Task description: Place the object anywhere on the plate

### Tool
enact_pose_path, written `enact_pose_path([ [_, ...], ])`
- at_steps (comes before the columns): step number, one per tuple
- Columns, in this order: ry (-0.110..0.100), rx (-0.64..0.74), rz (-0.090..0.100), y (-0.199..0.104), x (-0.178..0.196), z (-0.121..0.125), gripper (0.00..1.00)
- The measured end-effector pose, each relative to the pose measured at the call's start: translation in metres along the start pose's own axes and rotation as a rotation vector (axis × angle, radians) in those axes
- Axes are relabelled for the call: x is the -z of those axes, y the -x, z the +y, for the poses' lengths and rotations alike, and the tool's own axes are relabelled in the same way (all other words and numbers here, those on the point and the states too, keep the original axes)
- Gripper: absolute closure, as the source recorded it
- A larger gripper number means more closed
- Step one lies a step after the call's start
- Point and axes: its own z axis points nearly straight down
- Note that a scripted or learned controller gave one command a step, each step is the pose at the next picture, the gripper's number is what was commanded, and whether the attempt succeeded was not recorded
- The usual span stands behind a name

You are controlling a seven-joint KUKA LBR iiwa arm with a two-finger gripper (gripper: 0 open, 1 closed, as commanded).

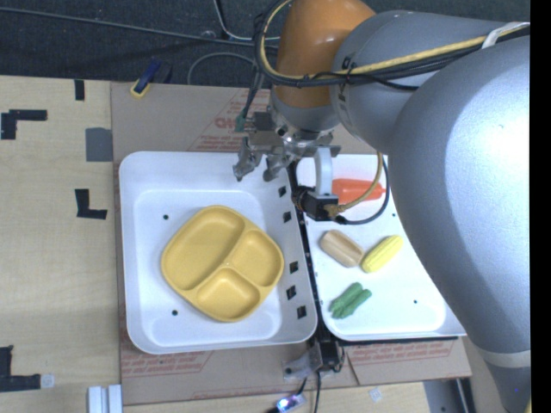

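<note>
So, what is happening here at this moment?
A grey robot arm reaches in over two white bins. Its gripper hangs above the back edge of the left bin, where a yellow divided plate lies with nothing on it. The right bin holds an orange carrot, a tan bread roll, a yellow corn cob and a green vegetable.

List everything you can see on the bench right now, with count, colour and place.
plate: one, yellow, three compartments, lying in the left bin
left bin: one, white
right bin: one, white, beside the left bin
toy carrot: one, orange, far end of right bin
toy bread roll: one, tan, middle of right bin
toy corn cob: one, yellow, right of the roll
toy green vegetable: one, green, near part of right bin
gripper: one, grey, above the far edge of left bin
</note>
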Motion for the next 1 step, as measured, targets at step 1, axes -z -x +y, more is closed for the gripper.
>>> enact_pose_path([
  [1, 0.001, -0.004, -0.002, 0.0031, 0.0007, 0.0003, 0.00],
])
